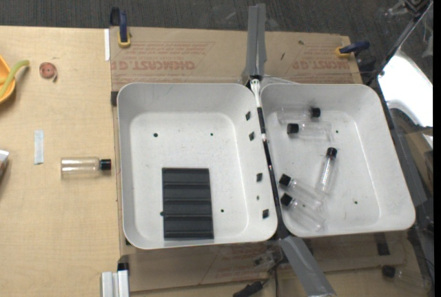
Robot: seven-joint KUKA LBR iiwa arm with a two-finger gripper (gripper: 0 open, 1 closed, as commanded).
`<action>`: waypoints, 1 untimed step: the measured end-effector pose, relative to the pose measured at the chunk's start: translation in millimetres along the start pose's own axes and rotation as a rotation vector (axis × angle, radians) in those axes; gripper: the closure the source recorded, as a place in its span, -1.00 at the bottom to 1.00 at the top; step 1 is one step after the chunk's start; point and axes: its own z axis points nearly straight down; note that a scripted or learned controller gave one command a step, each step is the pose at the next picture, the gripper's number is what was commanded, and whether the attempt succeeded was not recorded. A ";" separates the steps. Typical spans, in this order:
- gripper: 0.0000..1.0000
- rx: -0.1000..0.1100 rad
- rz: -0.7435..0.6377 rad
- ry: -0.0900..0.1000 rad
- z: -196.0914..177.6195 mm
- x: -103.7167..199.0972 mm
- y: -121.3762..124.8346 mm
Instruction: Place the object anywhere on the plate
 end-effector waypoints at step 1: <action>-1.00 0.001 0.098 0.000 0.0 -41.6 25.9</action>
